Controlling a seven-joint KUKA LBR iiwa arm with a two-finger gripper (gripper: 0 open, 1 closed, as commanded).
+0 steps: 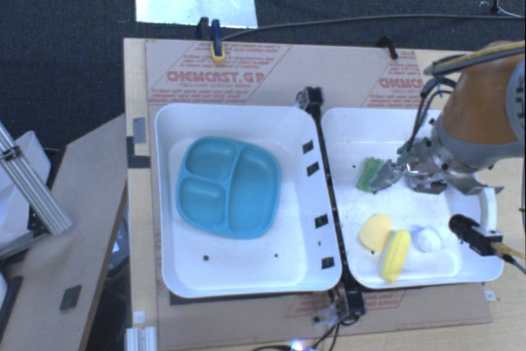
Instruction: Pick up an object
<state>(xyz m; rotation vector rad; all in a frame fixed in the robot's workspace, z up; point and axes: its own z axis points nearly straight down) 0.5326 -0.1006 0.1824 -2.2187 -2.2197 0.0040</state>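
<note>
Beside the left bin (177, 259) with one blue divided plate (228, 186), the right bin (353, 127) holds four things: one green object (372, 173), two yellow pieces (376, 231), one white ball (426, 239). Gripper (393, 174) touches green object; finger spread cannot tell.

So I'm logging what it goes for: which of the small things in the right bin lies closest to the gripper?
The green object, at the gripper tip in the right bin. The yellow pieces and white ball lie nearer the front wall.
</note>
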